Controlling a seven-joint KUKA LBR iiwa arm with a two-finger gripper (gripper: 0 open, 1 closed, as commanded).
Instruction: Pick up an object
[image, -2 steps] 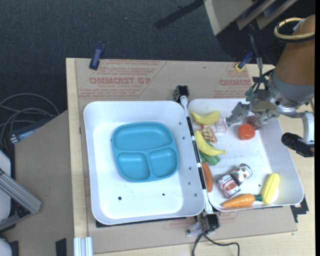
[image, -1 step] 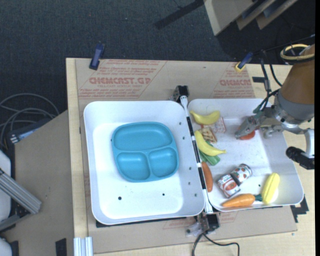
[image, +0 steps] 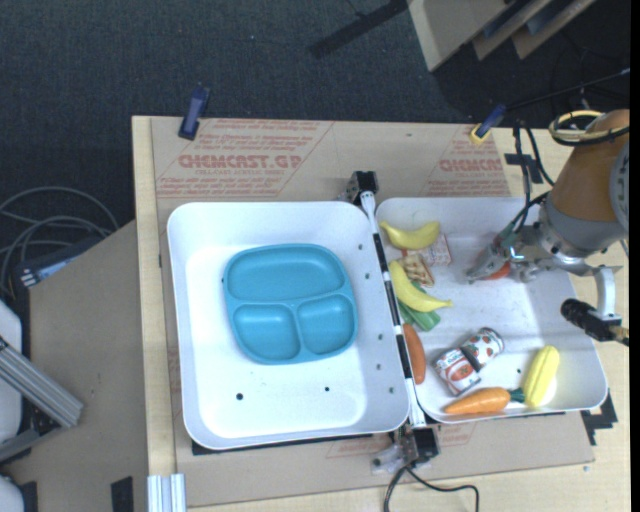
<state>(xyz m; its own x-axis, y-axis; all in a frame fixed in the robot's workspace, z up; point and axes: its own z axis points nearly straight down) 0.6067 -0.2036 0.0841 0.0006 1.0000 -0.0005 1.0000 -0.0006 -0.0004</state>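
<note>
My gripper (image: 492, 264) hangs low over the upper right part of the right bin (image: 575, 330), reaching in from the right. A small red-orange patch (image: 508, 270) shows right at it; I cannot tell whether this is a held thing. To its left lie a yellow banana (image: 412, 236), a waffle-like cracker (image: 418, 268) and a second banana (image: 416, 290) over a green vegetable (image: 423, 319). Toward the front of the bin are a red-and-white can (image: 468, 360), an orange carrot (image: 480, 402) and a yellow corn cob (image: 541, 375).
The left bin (image: 200, 300) holds a blue divided plate (image: 290, 302). An orange sausage-like piece (image: 414, 355) lies along the right bin's left wall. The grey arm with its orange band (image: 590, 180) and a black bracket (image: 590, 318) stand over the right bin's right side.
</note>
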